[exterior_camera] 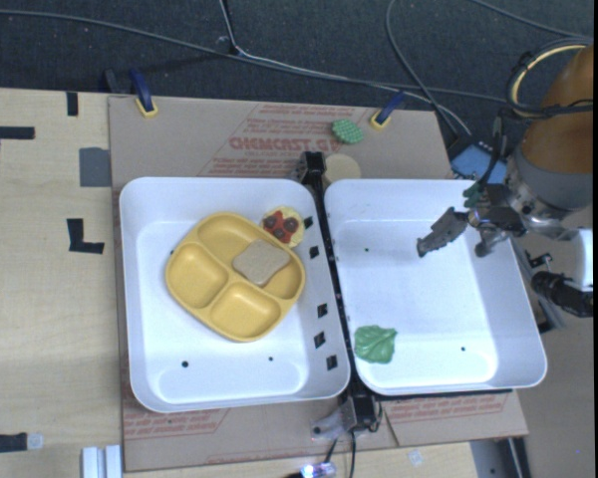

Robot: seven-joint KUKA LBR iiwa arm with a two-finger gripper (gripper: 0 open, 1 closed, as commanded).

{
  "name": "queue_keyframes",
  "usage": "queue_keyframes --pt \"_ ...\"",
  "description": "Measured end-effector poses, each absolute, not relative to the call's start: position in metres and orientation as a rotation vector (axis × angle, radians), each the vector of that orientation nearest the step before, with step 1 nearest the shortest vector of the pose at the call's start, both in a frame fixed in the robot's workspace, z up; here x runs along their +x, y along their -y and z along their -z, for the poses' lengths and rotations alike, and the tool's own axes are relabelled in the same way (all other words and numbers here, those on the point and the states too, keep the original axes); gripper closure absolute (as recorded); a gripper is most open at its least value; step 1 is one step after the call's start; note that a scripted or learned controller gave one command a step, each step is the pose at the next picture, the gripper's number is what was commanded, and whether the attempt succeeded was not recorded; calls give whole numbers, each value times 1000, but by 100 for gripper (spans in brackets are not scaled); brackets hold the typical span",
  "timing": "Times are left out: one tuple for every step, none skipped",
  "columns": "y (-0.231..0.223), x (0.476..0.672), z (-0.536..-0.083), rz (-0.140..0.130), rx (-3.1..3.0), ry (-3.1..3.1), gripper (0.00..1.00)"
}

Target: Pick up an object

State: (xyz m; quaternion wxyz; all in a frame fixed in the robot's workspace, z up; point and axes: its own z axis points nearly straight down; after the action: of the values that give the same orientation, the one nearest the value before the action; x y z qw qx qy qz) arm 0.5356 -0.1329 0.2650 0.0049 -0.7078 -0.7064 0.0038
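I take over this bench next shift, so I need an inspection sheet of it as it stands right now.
Surface: brown board on a wooden bench, bearing the left bin and right bin side by side.
Job's things: yellow divided plate in the left bin, a tan slice on it, a dark red berry piece at its upper rim; green leaf piece in the right bin's lower left.
Clutter: green ridged piece on the board behind the bins.
Grippers: claw over the right bin's upper right, nothing between its fingers.
Cables: thin cables across the dark floor behind the bench.
Surroundings: blue clamps at the board's rear edge.
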Motion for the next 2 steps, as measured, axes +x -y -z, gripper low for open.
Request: queue_keyframes --pt "133 538 -271 -2 -2219 2222 0" --pt "130 534 -227 -5 -2219 2221 0"
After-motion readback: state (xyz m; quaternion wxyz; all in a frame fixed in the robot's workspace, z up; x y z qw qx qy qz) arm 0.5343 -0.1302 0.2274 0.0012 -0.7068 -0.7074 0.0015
